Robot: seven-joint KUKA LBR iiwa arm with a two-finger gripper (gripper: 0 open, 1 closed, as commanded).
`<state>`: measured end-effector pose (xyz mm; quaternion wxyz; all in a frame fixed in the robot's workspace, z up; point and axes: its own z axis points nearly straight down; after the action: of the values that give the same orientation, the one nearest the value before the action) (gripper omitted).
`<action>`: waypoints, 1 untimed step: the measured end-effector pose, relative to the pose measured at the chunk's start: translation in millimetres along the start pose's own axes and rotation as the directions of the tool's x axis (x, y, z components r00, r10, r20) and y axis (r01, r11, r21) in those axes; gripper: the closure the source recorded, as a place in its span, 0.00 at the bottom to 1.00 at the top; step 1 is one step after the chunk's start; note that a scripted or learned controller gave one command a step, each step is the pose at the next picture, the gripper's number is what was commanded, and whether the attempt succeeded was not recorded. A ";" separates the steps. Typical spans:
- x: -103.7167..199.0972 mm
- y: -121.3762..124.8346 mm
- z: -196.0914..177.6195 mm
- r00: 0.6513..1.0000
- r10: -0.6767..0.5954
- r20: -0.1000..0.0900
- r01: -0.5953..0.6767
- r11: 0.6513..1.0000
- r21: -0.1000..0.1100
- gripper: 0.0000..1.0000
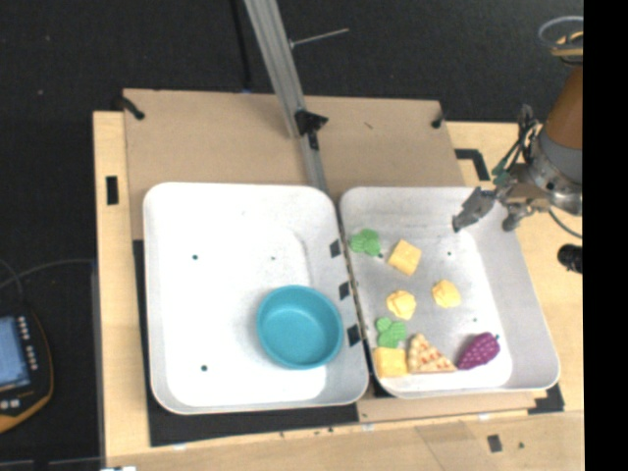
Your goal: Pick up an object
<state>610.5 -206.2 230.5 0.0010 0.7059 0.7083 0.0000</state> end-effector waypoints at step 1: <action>-0.1 0.0 0.0 1.000 -0.001 0.001 0.001 1.000 0.000 0.00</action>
<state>610.5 -206.2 230.5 0.0011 0.7057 0.7085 -0.0004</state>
